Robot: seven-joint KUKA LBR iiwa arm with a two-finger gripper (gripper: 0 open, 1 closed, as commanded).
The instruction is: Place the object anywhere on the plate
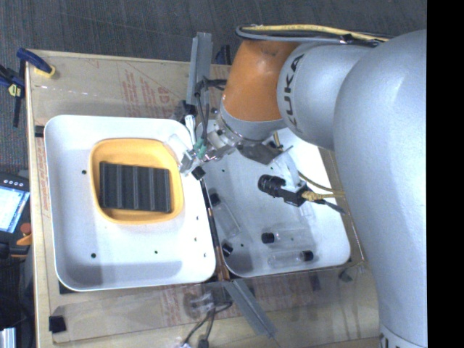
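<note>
Plate [138, 149] lies beside the end effector [194, 153], fingers' spread unclear

Glossy white plastic bins [72, 252], matt yellow plate [130, 151], wooden bench [109, 75]

The plate [138, 180] was yellow-orange with a dark, ribbed centre, lying in a white bin [72, 252]. The arm [362, 122] was grey with an orange band [254, 85].

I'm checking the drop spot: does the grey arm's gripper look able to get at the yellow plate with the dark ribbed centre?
Probably yes. The gripper sits at the yellow plate's right rim in the left white bin, and nothing stands between them.
</note>
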